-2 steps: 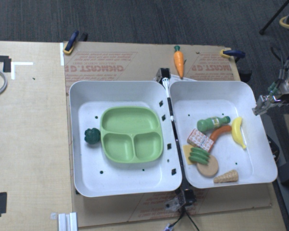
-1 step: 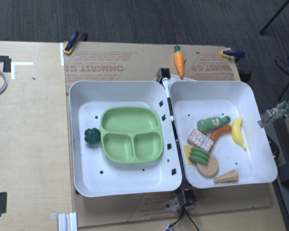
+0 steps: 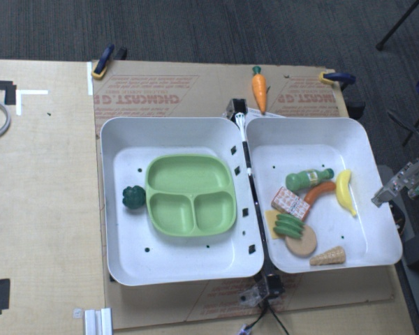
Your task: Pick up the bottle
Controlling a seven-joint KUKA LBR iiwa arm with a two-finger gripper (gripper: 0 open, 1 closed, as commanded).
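Observation:
The green bottle (image 3: 309,179) lies on its side in the middle of the right bin (image 3: 304,135), its cap end pointing right. A red sausage (image 3: 320,190) rests against its lower side and a banana (image 3: 346,192) lies just to its right. My gripper (image 3: 390,190) is at the far right of the view, just outside the right bin's right rim and well to the right of the bottle. Nothing is visibly held in it.
Below the bottle the right bin also holds a cracker box (image 3: 290,203), a green vegetable (image 3: 288,225), a round cookie (image 3: 302,243) and a cone (image 3: 328,257). The left bin (image 3: 126,257) holds a green divided plate (image 3: 192,194) and a broccoli (image 3: 133,197). A carrot (image 3: 259,89) lies behind the bins.

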